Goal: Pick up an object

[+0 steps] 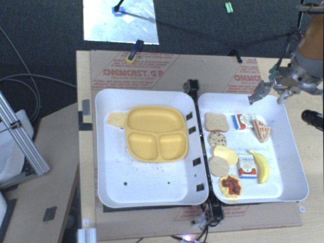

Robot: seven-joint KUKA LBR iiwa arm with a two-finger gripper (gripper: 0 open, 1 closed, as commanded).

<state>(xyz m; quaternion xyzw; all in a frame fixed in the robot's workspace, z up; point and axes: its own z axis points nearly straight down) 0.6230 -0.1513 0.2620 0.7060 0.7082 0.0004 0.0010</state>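
Observation:
The right bin [291, 135] holds several toy food items: a slice of bread [216, 121], a chocolate chip cookie [216, 138], a yellow cheese wedge [226, 154], a banana [261, 166], a pizza slice [261, 130], a small red and white carton [239, 121], a second carton [246, 165] and a piece with red topping [231, 186]. My gripper [268, 94] hangs above the far edge of the right bin, open, with nothing between its fingers. It is behind and above the carton and the pizza slice.
The left bin [106, 181] holds a yellow three-compartment plate [154, 133] with a pale flat piece [117, 119] tucked at its left edge. A black divider strip [199, 140] runs between the bins. Cables lie to the left of the bench.

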